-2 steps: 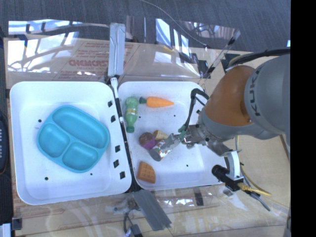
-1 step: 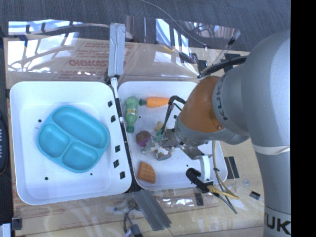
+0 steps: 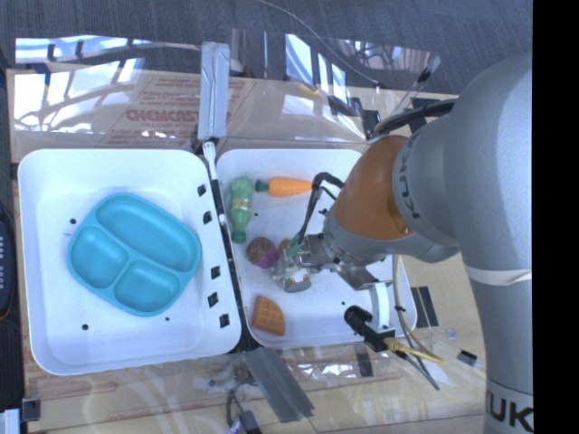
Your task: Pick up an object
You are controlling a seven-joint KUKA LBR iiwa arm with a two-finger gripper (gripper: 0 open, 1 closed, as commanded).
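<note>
A glossy blue sectioned plate (image 3: 134,253) sits in the left bin (image 3: 54,333). In the right bin (image 3: 308,333), a green bottle (image 3: 240,204), smooth orange carrot (image 3: 288,186), purple fruit (image 3: 262,251) and ridged waffle (image 3: 268,316) surround the lowered gripper (image 3: 294,274); its grip cannot be made out.

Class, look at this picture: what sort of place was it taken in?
Probably a robotics lab: a grey arm with an orange band reaches over two shallow white bins, one holding toy food such as an orange plastic carrot.
</note>
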